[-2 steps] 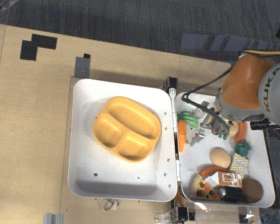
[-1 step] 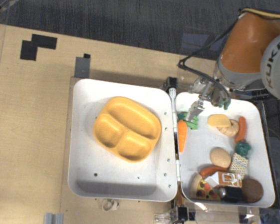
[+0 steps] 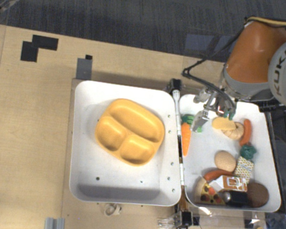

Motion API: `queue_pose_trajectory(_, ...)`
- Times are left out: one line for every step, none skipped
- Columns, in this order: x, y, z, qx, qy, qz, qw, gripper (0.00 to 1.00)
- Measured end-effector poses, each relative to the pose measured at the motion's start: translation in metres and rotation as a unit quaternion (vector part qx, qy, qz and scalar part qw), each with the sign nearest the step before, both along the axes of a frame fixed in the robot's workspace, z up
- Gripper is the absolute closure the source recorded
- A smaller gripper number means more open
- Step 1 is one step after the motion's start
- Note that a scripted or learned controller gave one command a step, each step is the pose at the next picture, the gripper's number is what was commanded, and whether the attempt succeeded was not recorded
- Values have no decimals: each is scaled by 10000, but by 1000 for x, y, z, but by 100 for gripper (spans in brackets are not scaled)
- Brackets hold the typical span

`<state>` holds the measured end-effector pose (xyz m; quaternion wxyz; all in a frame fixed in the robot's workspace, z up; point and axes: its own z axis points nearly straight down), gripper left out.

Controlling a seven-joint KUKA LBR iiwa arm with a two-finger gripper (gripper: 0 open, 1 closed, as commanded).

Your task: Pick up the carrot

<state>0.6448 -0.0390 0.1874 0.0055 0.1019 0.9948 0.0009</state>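
The carrot [image 3: 185, 137] is orange with a green leafy top and lies along the left wall of the right bin [image 3: 269, 151], pointing toward the near side. My gripper [image 3: 201, 122] hangs from the grey and orange arm just right of the carrot's green top. Its fingers point down toward the bin floor, close beside the carrot. Nothing shows between them.
A yellow divided plate [image 3: 129, 131] lies in the left bin [image 3: 82, 171]. The right bin holds a bread roll [image 3: 225, 127], a sausage [image 3: 246, 132], a teal piece [image 3: 248, 151], a beige egg shape [image 3: 225, 160] and several toys along its near side.
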Motion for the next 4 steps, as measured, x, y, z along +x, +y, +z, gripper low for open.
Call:
queue_pose_trajectory(-17,-55,-98,3,-23,-848,9964,0)
queue_pose_trajectory(10,2,3,32,-29,-2317,9728,0)
queue_pose_trajectory(-43,-61,-94,3,50,-2969,9549,0)
queue_pose_trajectory(5,-14,3,48,-28,-3511,9363,0)
